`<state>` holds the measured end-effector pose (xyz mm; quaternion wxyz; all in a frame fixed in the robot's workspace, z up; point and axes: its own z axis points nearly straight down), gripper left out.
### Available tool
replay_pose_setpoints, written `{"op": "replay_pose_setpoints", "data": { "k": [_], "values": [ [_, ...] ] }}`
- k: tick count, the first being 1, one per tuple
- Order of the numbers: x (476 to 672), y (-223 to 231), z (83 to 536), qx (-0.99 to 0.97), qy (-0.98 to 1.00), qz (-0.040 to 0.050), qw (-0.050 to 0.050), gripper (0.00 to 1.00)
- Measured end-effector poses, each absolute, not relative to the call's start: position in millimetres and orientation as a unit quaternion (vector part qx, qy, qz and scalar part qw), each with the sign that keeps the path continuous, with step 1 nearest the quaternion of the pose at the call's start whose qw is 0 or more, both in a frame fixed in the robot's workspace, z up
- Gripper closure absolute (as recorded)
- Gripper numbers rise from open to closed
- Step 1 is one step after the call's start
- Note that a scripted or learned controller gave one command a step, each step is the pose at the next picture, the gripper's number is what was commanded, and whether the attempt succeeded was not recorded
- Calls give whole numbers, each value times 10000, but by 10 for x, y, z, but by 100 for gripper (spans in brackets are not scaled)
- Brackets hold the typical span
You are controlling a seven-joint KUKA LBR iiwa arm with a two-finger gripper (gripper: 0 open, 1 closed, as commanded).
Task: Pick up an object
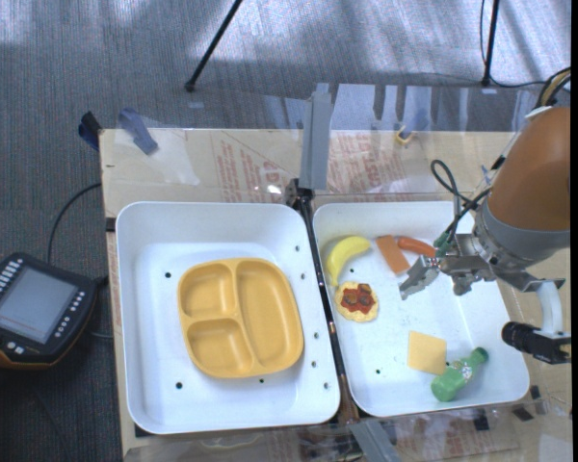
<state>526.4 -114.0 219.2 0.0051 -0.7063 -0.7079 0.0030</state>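
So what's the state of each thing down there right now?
Yellow divided tray: upright in the left bin, nothing in it.
Banana: lying in the right bin.
Pizza slice: lying flat.
Cheese slice: lying flat.
Green bottle: on its side.
End effector: above the right bin, holding nothing.

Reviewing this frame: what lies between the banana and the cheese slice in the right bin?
In the camera view, the small pizza lies between the banana and the cheese slice; the remaining stretch is bare white bin floor.
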Motion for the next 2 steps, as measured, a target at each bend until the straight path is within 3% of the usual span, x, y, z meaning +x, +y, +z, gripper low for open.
{"op": "replay_pose_setpoints", "data": {
  "k": [1,2],
  "values": [
    [5818,-1182,1065,-6604,-7509,14,26,0],
    [6460,-1088,964,-6222,-7828,-40,-65,0]
  ]
}}
